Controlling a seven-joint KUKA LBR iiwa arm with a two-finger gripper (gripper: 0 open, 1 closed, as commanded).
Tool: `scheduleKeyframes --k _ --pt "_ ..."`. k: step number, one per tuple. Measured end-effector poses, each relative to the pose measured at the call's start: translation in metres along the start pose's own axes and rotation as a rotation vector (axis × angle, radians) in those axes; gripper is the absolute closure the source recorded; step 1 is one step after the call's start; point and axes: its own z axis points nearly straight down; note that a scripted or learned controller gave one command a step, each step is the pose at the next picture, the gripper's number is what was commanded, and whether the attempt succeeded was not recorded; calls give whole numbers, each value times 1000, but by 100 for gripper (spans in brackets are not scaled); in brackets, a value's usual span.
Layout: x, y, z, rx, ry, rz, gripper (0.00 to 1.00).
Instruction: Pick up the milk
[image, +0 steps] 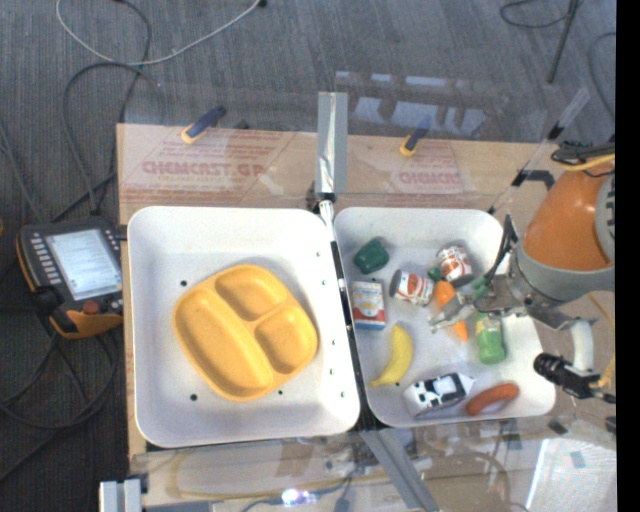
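A: Locate the milk.

B: Judged to be the small carton (368, 304), white with a blue foot. Lying in the right bin (420, 222), close to the 9 o'clock wall, touching no neighbour. Banana (395, 357) just beside it at 5 o'clock, green block (371, 254) at 12 o'clock.

A: Locate the gripper.

B: Gripper (456, 308) low over the same bin, among the orange carrot (444, 295) and the green bottle (490, 342). Open or closed: cannot tell; too small and cluttered to read. Nothing visibly gripped.

A: State the bearing from tool to target.

B: Carton at 9 o'clock from the gripper, near but apart. Can (411, 287) sitting between the two, slightly toward 10 o'clock.

A: State the carton's long axis.

B: Roughly 12 to 6 o'clock, so crosswise to the line of approach.

A: Recommended next move?

B: As a judgement only: lift clear of the carrot, travel toward 9 o'clock past the can, then close across the carton's short sides. Pickup not yet begun.
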Motion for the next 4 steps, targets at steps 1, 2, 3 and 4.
scheduleKeyframes --k 1,2,3,4 --pt "11 32 -72 -4 -2 -180 0" --pt "-30 -2 -91 -2 -2 53 0" --pt "32 -37 -34 1 0 83 0" --pt "61 -27 47 -22 -11 -435 0"
